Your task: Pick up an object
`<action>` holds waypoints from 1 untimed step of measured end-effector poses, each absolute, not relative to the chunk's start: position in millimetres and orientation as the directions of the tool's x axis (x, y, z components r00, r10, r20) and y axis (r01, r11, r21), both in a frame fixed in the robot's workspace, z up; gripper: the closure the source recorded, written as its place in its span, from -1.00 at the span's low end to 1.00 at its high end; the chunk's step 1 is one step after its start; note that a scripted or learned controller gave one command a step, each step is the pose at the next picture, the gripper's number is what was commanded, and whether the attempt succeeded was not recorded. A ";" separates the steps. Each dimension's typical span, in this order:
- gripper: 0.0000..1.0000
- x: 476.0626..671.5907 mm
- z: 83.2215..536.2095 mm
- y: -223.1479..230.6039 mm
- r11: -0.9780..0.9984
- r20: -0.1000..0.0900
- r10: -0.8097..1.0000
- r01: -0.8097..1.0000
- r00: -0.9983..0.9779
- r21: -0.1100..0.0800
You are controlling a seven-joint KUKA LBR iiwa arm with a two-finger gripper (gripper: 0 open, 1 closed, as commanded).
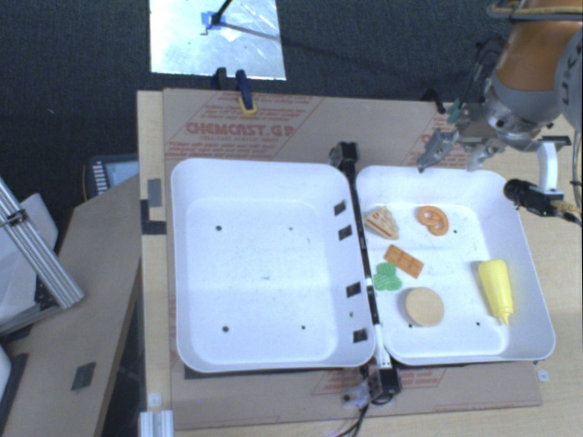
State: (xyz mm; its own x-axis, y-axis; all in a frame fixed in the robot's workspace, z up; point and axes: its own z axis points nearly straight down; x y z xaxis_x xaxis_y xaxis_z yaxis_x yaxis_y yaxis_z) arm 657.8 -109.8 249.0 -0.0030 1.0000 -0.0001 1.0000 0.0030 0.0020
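The right bin (524,271) holds several small things: a tan wedge (381,221), an orange pretzel (433,218), an orange waffle piece (404,261), a green leafy piece (388,279), a round tan disc (424,307) and a yellow bottle (496,289). My gripper (453,156) hangs above the far rim of the right bin, behind the pretzel. It is open, with nothing between its fingers.
The left bin (264,262) lies beside the right one, with a black divider (360,244) between them. A shiny metal sheet (217,25) lies beyond the bench. A tablet and metal rails sit at the far left.
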 end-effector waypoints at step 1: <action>1.00 658.7 260.6 -109.6 0.006 0.000 1.000 1.000 -0.006 0.006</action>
State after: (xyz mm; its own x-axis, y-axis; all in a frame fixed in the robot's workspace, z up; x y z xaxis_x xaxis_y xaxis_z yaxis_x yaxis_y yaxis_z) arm 658.7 -109.6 260.6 -0.0060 1.0000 -0.0002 1.0000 0.0060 0.0057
